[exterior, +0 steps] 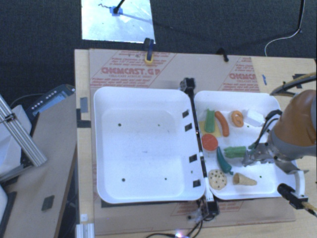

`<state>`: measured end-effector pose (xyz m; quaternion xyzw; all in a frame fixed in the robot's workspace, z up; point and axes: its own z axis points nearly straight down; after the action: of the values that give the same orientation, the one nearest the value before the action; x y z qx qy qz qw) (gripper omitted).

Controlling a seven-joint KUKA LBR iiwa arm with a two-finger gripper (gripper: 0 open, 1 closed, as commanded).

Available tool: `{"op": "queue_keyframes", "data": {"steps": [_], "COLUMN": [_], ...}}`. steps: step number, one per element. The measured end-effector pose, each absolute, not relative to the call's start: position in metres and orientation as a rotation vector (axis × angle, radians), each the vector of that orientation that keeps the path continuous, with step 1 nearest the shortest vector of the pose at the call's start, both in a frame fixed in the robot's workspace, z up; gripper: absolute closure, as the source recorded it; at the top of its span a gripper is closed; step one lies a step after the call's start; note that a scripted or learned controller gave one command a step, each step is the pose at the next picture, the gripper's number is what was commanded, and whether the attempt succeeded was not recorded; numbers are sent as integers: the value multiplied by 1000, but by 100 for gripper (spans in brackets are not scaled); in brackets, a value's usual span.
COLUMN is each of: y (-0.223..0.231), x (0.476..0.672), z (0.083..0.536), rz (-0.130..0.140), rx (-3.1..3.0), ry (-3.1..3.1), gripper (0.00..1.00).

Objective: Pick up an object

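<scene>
The right bin (267,103) holds several toy foods. A green block (210,120), an orange sausage (222,124), an orange ring (237,118) and a white piece (255,117) lie at its far side. Nearer are a red tomato (209,142), a green pickle (235,151), a teal pepper (223,161), a speckled cookie (217,179) and a tan cone (244,180). My gripper (250,157) hangs low in this bin, right at the pickle's right end and just above the cone. I see nothing held in it.
The left bin (143,143) sits beside the right one, with black clips (192,128) along the shared wall. The arm's orange band (299,118) covers the right bin's right side. A cardboard sheet (133,71) lies under both bins.
</scene>
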<state>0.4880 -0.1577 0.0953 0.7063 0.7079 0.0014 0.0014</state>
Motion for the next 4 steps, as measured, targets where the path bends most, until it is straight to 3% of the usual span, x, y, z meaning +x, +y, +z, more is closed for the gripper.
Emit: {"op": "queue_keyframes", "data": {"steps": [1,2,3,4], "y": [-139,-103,-90,-88], "x": [555,675,630,563], "z": [85,87,85,84], "rz": [7,15,-1,-4], "rx": [2208,2200,2221,2225], "ry": [2227,2227,2224,2224], "gripper": [100,100,100,100]}}
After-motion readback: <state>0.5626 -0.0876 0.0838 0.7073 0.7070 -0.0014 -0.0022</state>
